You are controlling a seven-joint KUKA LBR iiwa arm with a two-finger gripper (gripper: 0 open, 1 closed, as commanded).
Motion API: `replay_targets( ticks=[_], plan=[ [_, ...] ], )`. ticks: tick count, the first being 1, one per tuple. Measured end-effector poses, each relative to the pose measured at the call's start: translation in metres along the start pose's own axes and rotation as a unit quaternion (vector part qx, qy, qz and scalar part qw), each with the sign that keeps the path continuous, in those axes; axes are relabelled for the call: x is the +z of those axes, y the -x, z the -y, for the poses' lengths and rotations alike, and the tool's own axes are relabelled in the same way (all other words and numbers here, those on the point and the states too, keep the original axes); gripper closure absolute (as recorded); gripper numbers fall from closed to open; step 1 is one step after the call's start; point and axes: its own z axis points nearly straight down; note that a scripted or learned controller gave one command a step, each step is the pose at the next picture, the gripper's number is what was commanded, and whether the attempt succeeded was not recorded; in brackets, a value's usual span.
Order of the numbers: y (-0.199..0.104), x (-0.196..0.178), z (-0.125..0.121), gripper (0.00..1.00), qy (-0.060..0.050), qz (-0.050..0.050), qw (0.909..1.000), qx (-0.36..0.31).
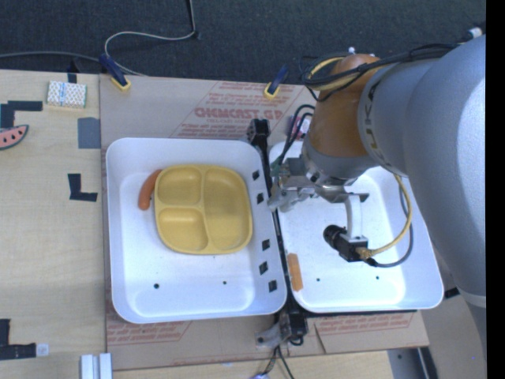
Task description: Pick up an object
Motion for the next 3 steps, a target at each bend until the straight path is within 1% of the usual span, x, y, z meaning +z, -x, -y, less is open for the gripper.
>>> replay_targets(
  ticks=[1,2,3],
  plan=[
    [0.001,0.000,0.000,0.00,-0.001,0.001,1.0000,0.001],
    [0.011,0.000,-0.099,0.00,0.000,0.002,1.0000,0.001],
    [0.011,-0.009,-0.099,1.00,-0.001,0.003,1.0000,0.000]
  ],
)
